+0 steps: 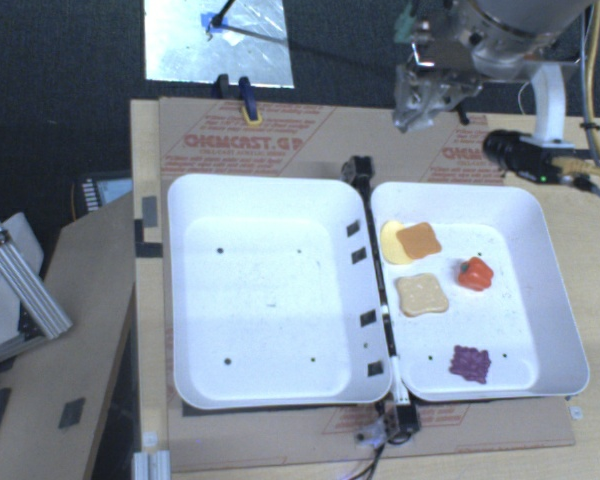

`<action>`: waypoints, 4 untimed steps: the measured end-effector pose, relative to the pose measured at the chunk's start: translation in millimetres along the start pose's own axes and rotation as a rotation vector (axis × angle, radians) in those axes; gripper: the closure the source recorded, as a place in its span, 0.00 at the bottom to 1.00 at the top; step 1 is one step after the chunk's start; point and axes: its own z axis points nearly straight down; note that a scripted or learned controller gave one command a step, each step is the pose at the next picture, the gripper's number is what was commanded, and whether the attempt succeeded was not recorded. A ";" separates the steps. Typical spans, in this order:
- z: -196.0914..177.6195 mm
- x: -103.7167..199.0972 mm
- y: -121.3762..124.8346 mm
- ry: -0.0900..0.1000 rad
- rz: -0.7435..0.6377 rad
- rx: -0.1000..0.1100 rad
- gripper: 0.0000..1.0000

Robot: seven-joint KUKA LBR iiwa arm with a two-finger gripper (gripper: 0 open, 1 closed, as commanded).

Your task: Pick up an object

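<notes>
The right bin (540,228) holds several toy foods. An orange slab (418,239) lies partly over a pale yellow disc (391,242) near the bin's left wall. Below them rests a tan bread slice (421,294). A red pepper with a green stem (475,273) sits to their right, and a purple grape bunch (470,363) lies near the front. My gripper (421,108) hangs high above the bench behind the right bin, well apart from all of them, with nothing seen in it.
The left bin (195,218) stands beside the right one, joined by a black clipped divider (370,268). A shiny foil sheet (218,26) lies at the back left. Aluminium framing (15,278) stands at the far left edge.
</notes>
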 end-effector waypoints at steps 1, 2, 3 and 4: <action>86.1 55.6 64.7 -0.003 -0.001 0.023 1.00; 180.2 98.2 89.5 -0.004 0.000 0.026 1.00; 64.3 140.5 92.7 0.003 -0.002 0.004 1.00; 219.5 137.5 13.6 -0.008 0.005 0.035 1.00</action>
